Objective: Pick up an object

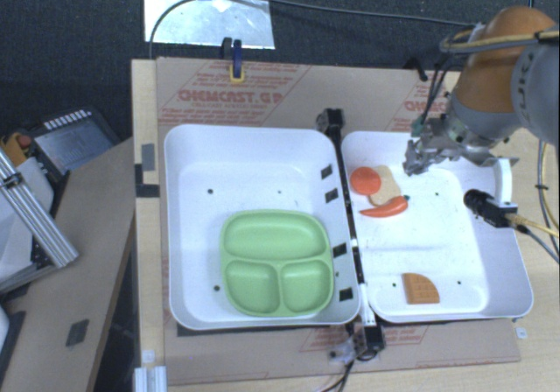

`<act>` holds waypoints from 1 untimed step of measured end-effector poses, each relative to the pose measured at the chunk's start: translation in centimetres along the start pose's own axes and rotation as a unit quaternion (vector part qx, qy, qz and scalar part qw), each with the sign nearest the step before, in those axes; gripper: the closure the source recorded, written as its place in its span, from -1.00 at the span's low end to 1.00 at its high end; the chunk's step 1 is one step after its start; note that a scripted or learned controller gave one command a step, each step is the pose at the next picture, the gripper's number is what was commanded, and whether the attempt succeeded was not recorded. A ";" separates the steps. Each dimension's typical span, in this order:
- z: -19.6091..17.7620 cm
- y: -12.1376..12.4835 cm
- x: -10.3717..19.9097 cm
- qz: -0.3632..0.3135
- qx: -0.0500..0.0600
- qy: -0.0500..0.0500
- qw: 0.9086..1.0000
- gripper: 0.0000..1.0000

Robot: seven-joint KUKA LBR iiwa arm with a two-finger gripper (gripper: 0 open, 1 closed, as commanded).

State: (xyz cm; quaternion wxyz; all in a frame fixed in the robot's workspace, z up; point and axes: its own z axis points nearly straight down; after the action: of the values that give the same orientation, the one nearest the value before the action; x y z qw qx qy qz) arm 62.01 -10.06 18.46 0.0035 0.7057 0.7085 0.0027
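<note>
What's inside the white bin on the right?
The right white bin holds a round orange-red piece, a beige slice, a red chili pepper and a brown wedge.

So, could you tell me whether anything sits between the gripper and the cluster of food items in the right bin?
Nothing visible does. The gripper hangs just right of the orange round piece, beige slice and red chilli, with bare bin floor between.
</note>
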 end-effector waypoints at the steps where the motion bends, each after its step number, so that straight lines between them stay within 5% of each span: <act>1: -5.8 1.1 -0.4 0.000 0.000 0.000 1.000 1.00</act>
State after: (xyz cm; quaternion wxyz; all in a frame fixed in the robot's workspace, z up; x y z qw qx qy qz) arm 63.09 -10.43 24.27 0.0038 0.7056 0.7086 0.0024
